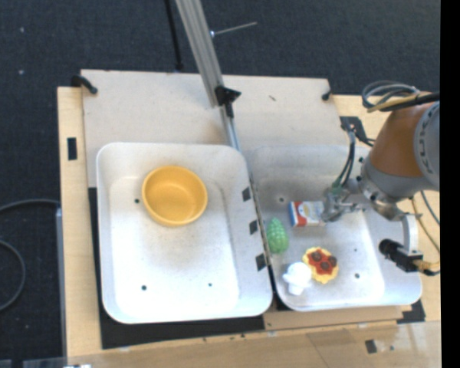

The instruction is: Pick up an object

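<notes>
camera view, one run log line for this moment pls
gripper: low in right bin, at red-white box | grasp: unclear | also right bin: green toy, white toy, pizza toy | left bin: yellow bowl

You are looking down on a pale wooden counter (73, 228) set on dark speckled carpet (31, 29). A lighter board (161, 110) covers the counter's far half. A grey metal post (199, 37) rises at a slant from the far edge. Black cables (4, 244) loop over the carpet beyond the left edge. Light is even.
</notes>
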Tool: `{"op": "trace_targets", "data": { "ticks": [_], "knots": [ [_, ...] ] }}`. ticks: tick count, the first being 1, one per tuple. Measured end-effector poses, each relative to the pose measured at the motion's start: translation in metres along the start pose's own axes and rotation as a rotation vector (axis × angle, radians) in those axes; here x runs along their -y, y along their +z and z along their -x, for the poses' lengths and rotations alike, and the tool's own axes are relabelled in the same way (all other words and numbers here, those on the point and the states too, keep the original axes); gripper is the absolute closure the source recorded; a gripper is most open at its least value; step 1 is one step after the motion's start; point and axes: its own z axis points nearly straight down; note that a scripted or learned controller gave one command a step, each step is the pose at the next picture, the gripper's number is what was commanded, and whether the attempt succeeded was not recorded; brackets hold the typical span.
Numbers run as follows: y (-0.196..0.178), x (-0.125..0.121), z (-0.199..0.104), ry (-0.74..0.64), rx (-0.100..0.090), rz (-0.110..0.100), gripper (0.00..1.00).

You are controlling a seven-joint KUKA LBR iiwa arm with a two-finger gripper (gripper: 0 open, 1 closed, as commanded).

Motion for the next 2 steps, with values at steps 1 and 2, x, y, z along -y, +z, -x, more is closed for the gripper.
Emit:
{"op": "trace_targets", "data": {
  "ticks": [1, 2],
  "knots": [
    [-0.059, -0.011, -0.001, -0.008, 0.0, -0.004, 1.0],
    [-0.106, -0.013, 0.001, -0.008, 0.0, -0.004, 1.0]
  ]
}}
